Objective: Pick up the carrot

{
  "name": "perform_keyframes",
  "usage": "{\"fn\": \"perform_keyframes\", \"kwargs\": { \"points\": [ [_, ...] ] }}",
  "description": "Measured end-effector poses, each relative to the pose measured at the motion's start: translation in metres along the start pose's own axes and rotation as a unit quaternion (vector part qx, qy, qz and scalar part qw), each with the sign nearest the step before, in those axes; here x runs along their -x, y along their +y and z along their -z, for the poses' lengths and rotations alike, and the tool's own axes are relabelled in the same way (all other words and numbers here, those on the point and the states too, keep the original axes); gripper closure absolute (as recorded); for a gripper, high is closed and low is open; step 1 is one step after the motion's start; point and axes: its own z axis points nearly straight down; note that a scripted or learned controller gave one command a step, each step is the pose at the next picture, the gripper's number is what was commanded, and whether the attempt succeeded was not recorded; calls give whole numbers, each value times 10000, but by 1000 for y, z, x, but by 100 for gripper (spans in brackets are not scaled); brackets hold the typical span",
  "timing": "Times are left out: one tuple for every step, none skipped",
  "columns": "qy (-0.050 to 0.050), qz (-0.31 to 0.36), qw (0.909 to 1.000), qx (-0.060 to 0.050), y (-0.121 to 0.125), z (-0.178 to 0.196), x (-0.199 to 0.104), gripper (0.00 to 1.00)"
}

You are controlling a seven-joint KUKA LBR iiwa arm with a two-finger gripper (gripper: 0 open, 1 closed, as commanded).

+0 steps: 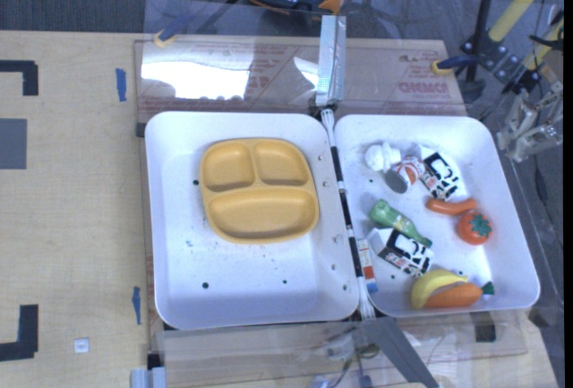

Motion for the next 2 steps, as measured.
{"fn": "perform_keyframes", "kwargs": {
  "points": [
    [-1,2183,9759,4,-12,-47,25,100],
    [-34,-527,9986,-32,-23,-10,46,100]
  ]
}}
